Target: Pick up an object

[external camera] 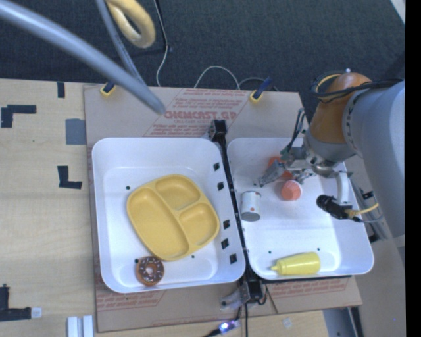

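Lying in the right bin (pixel 342 253), a small orange-red object (pixel 291 191) sits just below the gripper (pixel 281 170); a second reddish bit (pixel 274 160) shows at the fingers, partly hidden, so whether it is a separate thing or part of the tool cannot be told. Grip state cannot be told: the wrist and dark linkage cover the tips. No object is clearly seen between them.

A grey-white cylinder (pixel 250 205) stands near the bin's left wall, close to the divider (pixel 227 191). A yellow bottle-shaped item (pixel 297 264) lies on its side along the near rim.

Arm (pixel 368 131): grey, orange band (pixel 335 105) above the wrist, cut off at the right edge. A black cable fitting (pixel 332 206) hangs beside it.

Left bin (pixel 105 217): yellow divided plate (pixel 173 215), tilted diagonally; chocolate doughnut (pixel 150 270) with sprinkles just beside its lower corner.

Both bins rest on a cardboard sheet (pixel 197 112) with red lettering, partly readable, over a pale wood bench (pixel 39 217). Dark carpet (pixel 263 39) beyond. A blurred grey bar (pixel 85 46) and a yellowish loop (pixel 131 20) cross the upper left, out of focus.
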Robot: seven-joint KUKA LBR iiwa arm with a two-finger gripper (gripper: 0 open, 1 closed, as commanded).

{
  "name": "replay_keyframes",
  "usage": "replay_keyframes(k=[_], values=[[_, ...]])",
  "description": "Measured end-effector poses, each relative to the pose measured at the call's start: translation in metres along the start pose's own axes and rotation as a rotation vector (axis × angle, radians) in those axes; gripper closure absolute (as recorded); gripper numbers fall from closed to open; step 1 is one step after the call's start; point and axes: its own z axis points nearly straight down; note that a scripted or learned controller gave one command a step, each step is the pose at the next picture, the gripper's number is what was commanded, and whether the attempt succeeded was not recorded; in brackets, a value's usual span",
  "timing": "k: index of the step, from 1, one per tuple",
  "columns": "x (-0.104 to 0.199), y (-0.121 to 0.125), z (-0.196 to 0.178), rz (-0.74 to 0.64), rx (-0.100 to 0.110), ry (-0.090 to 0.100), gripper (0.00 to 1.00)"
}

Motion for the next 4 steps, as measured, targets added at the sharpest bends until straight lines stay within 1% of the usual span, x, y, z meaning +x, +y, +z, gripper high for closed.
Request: replay_keyframes(k=[1, 2, 3, 4], values=[[0.001, 0.001, -0.013, -0.001, -0.003, 0.000, 1.00], [-0.003, 0.010, -0.071, 0.000, -0.008, 0.000, 1.00], [-0.007, 0.013, -0.134, 0.000, -0.010, -0.001, 1.00], [0.004, 0.013, -0.187, -0.001, -0.009, 0.000, 1.00]])
